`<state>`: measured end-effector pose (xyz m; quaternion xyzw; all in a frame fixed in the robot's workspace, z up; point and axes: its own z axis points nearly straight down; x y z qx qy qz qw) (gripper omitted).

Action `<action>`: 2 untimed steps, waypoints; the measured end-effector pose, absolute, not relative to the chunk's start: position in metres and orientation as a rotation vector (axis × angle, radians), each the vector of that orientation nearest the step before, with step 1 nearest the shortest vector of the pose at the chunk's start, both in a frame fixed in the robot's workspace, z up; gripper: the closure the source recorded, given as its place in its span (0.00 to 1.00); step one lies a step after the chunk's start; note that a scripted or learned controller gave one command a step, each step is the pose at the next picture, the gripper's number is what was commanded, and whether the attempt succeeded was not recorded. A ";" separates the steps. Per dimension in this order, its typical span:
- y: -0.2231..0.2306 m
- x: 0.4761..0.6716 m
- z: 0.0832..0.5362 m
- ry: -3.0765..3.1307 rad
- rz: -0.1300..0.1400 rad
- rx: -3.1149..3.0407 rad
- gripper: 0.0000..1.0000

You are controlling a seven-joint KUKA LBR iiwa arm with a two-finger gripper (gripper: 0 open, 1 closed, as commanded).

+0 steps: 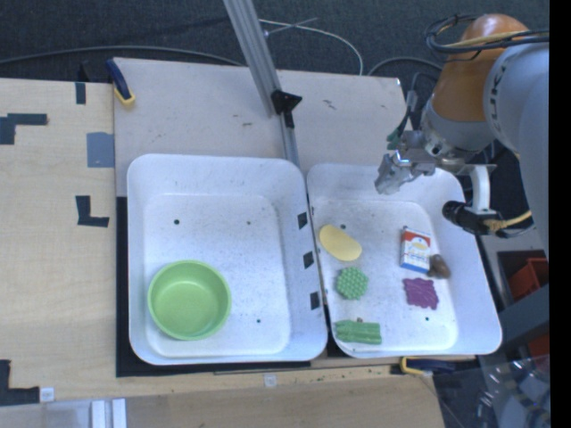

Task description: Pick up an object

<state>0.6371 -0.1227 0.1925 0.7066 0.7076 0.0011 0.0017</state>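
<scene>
My gripper [390, 180] hangs over the far edge of the right bin [357, 184], above its upper right part, with nothing between its fingers that I can see. Below it in that bin lie a yellow oval piece [340, 242], a round green bumpy piece [351, 283], a green ridged piece [358, 332], a small white, blue and orange carton [415, 250], a small brown lump [439, 266] and a purple bumpy piece [420, 292]. All of them are apart from the gripper.
The left bin [214, 185] holds a green bowl [188, 300] in its near left corner. A slanted metal pole [259, 52] stands behind the bins. Cables [312, 34] trail across the dark floor at the back. The arm [482, 69] fills the upper right.
</scene>
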 end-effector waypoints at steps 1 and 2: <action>-0.122 0.638 0.246 2.221 0.005 2.217 1.00; -0.072 0.627 0.234 2.229 -0.002 2.218 1.00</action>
